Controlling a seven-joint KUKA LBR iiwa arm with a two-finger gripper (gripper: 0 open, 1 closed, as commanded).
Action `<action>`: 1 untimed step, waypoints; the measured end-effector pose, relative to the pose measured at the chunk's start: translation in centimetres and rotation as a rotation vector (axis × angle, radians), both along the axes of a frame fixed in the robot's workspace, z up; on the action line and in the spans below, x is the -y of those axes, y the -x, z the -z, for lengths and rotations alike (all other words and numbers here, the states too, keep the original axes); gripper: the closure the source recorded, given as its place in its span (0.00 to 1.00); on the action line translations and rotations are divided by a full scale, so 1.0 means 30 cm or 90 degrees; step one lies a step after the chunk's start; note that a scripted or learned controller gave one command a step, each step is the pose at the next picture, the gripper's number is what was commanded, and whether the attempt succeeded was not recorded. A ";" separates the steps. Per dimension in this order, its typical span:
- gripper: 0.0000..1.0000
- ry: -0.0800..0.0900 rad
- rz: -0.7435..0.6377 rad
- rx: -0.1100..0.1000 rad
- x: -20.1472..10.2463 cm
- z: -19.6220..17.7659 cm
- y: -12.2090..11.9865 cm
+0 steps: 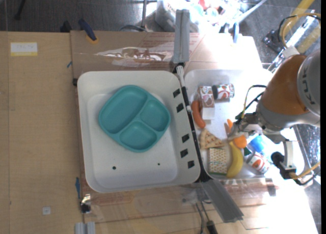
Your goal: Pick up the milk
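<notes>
The milk (207, 101), a small red-and-white carton, lies on its side at the back left of the right bin (239, 78). A small can (223, 91) lies right beside it. My gripper (238, 129) hangs low over the middle of the right bin, to the right of and nearer than the milk, just above an orange (239, 141) and the top of a banana (235, 161). Nothing of the milk is under it. The grey wrist and orange band (285, 91) hide the bin's right side.
The right bin also holds a red sausage (197, 114), a pizza slice (210, 139), a cracker box (218, 161), a blue-and-white pack (255, 144) and a red can (260, 165). The left bin (97, 172) carries a teal divided plate (133, 118). A black-marked divider (184, 121) separates the bins.
</notes>
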State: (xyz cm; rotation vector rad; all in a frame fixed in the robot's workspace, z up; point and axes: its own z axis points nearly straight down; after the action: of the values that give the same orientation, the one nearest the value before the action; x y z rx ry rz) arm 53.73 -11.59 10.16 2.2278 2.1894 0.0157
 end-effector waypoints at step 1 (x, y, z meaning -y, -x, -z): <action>1.00 -0.005 0.105 -0.011 -0.208 -0.329 -0.198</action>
State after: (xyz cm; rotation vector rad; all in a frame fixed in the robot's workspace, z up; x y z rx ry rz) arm 59.66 -5.35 20.02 2.4140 2.0086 0.0018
